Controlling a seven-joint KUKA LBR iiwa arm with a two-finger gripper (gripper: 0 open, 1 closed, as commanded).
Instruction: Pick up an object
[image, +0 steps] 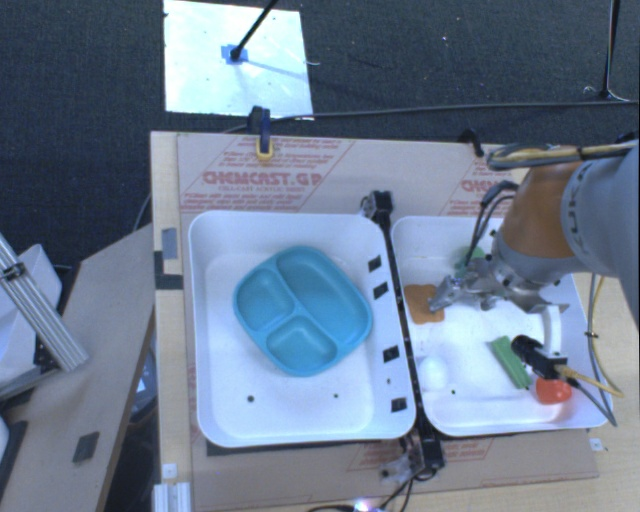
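The grey arm (600, 215) reaches in from the right, its orange band (535, 215) above the wrist, bent downward so that the metal claw (452, 293) points left, low over the right side.

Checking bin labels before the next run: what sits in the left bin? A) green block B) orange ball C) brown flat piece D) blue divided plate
D: the blue divided plate lies alone in the left bin, while the brown piece, green block and orange ball are all in the right bin.
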